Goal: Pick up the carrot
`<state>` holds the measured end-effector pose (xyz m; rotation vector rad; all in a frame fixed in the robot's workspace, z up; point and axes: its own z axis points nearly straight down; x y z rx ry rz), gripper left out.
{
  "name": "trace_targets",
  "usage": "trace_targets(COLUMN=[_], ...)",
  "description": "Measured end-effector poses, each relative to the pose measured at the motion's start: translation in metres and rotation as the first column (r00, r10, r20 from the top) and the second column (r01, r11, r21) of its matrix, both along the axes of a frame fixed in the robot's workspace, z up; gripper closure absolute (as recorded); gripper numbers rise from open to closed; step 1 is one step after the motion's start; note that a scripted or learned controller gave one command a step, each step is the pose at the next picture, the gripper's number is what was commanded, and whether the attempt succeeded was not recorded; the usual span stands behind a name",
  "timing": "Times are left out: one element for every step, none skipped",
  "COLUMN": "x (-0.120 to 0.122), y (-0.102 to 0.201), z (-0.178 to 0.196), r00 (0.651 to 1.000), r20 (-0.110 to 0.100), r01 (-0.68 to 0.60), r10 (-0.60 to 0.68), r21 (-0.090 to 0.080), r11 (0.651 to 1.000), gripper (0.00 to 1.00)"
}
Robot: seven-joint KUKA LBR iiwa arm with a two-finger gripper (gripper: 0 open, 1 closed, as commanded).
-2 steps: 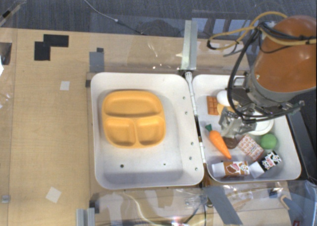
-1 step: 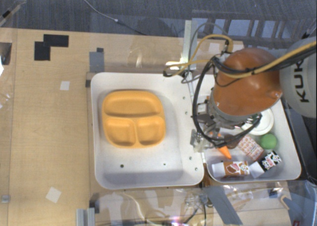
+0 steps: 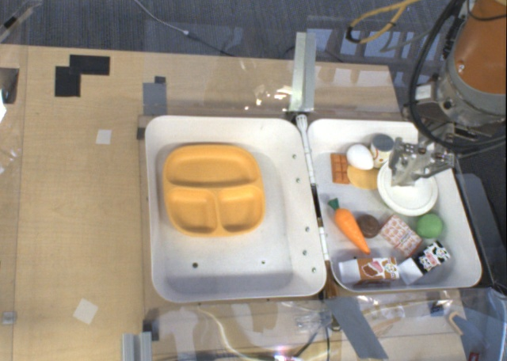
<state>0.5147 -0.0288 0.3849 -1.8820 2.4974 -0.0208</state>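
Carrot [image 3: 349,226] of smooth orange plastic, with a small green tuft, lies in the right bin [image 3: 467,272], near the bin's left wall. It has a cone shape. Its long axis runs at a slant: the green top points up and to the left, and the thin tip points down and to the right, toward a brown round piece [image 3: 368,226] just beside it.

Around it are other small toys: a white egg [image 3: 360,156], a brown waffle-like square [image 3: 340,168], a white round bowl [image 3: 406,191], a green ball [image 3: 430,226], a pink patterned packet [image 3: 398,234], a small carton with black and white spots [image 3: 432,256] and a brown carton [image 3: 375,270].

The metal pincer [image 3: 412,163] is above the white bowl, well apart from the carrot. Whether its fingers are wide or narrow I cannot tell, and nothing is visible between them.

The left bin [image 3: 158,272] carries a yellow tray [image 3: 212,188] with rounded corners and three compartments, matte in look. Both bins are shallow, white and smooth, and they stand on a pale wooden tabletop [image 3: 71,225].
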Motion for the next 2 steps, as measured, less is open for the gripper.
trace_targets(x=[0.010, -0.028], y=[0.033, 0.094], z=[-0.079, -0.164], r00=[1.000, 0.962], r20=[-0.019, -0.019], r01=[0.001, 0.271], r10=[-0.001, -0.271], r21=[0.006, 0.006], r11=[1.000, 0.963], gripper=[1.00, 1.00])
